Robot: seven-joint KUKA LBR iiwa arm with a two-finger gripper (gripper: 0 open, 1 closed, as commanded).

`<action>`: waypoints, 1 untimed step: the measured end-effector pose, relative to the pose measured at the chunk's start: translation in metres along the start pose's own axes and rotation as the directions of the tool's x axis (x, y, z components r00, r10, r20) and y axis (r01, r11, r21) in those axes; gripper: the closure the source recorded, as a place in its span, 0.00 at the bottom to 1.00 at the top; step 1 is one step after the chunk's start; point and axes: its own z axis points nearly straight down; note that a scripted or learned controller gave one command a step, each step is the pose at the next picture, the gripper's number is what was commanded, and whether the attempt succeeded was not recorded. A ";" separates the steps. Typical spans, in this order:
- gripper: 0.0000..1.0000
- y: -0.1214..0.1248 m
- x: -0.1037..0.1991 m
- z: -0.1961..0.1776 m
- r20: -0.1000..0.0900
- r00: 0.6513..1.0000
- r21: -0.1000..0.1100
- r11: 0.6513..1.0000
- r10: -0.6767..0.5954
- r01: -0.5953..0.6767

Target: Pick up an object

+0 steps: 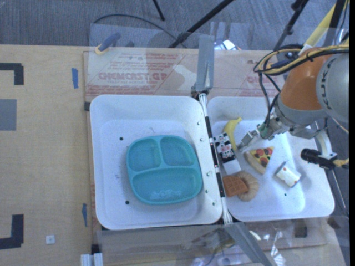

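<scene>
From the overhead camera we count two shallow white bins side by side: the left bin bears one teal plastic divided plate, and the right bin holds six small objects, namely one yellow banana, one black-and-white spotted block, one toy pizza slice, one brown waffle-like piece, one tan bread-like roll touching that piece, and one white wedge. The gripper hangs low over the right bin between banana and pizza slice; we cannot tell how far it is parted, and we see nothing held. The bins rest on a tan wooden bench with blue tape marks; grey carpet and dark stand legs lie beyond.
</scene>
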 end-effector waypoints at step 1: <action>0.00 0.014 0.026 -0.001 0.001 0.998 0.001 0.998 -0.064 0.064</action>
